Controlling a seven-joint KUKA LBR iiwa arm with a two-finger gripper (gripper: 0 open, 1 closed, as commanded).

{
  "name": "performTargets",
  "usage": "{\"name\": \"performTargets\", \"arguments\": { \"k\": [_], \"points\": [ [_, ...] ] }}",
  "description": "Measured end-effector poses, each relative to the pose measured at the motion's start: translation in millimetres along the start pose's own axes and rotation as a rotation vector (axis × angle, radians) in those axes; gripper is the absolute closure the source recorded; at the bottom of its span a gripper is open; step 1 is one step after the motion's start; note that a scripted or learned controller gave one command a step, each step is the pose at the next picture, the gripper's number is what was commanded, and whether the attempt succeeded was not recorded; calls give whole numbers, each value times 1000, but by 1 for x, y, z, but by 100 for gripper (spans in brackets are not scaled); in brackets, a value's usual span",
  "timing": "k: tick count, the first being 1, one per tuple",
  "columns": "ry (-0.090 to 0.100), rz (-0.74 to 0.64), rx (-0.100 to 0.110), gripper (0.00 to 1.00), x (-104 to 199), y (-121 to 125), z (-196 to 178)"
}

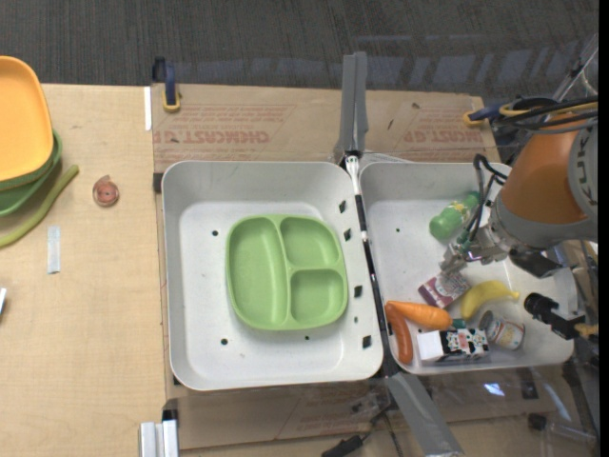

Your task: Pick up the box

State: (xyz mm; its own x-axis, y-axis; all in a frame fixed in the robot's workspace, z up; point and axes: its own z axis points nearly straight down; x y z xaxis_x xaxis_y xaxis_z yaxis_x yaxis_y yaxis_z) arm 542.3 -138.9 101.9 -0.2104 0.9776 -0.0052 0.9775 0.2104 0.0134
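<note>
A small white box (455, 343) with dark print lies at the front of the right bin (400, 193), between an orange carrot (416, 313) and a small can (504, 333). My gripper (464, 252) hangs over the middle of that bin, behind the box and apart from it. It is just above a flat brownish packet (441, 288) and beside a green bottle (449, 221). The grey wrist with its orange band (542, 174) comes in from the right and hides the bin's right side.
A yellow banana (485, 298) lies between the gripper and the box. The left bin (190, 284) holds a green divided plate (286, 272). Yellow and green plates (21, 141) are stacked on the bench at far left.
</note>
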Motion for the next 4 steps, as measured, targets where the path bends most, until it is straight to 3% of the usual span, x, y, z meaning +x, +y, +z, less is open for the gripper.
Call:
{"name": "performTargets", "arguments": {
  "k": [1,2,3,4],
  "points": [
    [3,132,14,0,14,7,10],
    [3,163,15,0,11,22,-11],
    [4,164,17,0,43,16,-16],
    [4,164,17,0,43,16,-16]
  ]
}}
